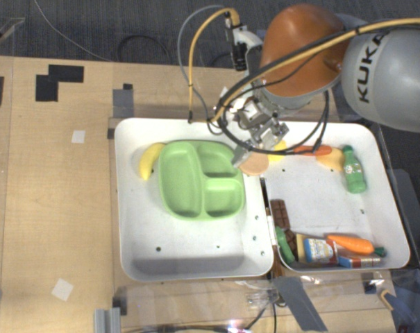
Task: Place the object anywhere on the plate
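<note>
1. Centrally, gripper (246,155) at the seam between both bins, above the right rim of the green plate (199,179); finger state impossible to tell.
2. Just below it, tan round object (254,163), touching the plate's right edge, not visibly pinched.
3. Left of plate, banana (149,159) in left bin (189,259).
4. Right bin (376,186): green bottle (353,170), carrot (350,243), chocolate bar (280,214).
</note>
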Available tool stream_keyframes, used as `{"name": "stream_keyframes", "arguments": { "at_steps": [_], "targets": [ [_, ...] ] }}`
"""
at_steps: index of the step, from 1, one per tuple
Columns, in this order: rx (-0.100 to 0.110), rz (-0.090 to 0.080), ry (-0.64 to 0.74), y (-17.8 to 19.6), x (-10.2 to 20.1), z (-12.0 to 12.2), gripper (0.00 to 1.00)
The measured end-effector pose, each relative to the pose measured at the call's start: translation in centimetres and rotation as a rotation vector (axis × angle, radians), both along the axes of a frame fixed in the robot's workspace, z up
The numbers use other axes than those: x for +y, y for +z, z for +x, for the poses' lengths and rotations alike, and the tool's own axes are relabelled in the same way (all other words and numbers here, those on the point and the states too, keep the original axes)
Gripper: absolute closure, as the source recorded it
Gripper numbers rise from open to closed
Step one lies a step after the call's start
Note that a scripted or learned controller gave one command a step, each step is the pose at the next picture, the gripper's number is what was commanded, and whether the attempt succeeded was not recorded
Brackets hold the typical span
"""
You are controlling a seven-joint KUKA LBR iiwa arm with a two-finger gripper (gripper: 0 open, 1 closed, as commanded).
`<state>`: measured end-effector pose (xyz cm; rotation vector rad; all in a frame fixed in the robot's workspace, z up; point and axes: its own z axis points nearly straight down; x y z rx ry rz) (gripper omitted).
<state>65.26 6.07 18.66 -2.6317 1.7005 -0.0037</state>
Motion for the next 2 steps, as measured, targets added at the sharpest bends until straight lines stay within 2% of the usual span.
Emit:
{"name": "stream_keyframes", "arguments": {
  "at_steps": [1,2],
  "targets": [
    [0.001,-0.004,0.191,-0.07,-2.57,-3.89,1.0],
    [0.0,-0.004,0.193,-0.06,-2.51,-3.89,0.0]
  ]
}}
